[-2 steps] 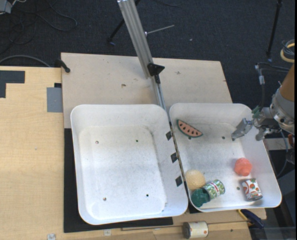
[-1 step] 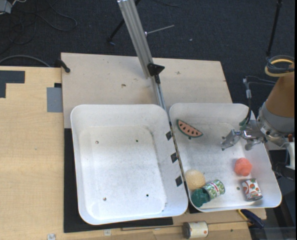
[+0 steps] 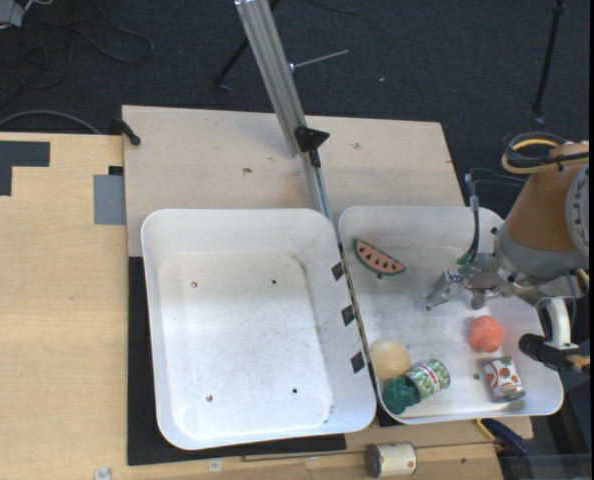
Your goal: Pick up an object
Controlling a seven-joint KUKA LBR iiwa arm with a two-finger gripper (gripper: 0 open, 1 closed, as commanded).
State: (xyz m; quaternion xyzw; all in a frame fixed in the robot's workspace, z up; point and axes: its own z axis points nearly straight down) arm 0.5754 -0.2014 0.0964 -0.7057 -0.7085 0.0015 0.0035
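Hovering low in the right bin (image 3: 447, 408), the gripper (image 3: 443, 293) has its fingers spread and empty. Nearest candidate: the orange-red ball (image 3: 486, 333), lying just beside the fingers, toward the bin's near-right corner.

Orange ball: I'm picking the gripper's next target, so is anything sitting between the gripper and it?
Nothing visible. The gripper hangs over bare floor of the right bin, and the orange ball lies just beyond it toward the near right, with open white floor between.
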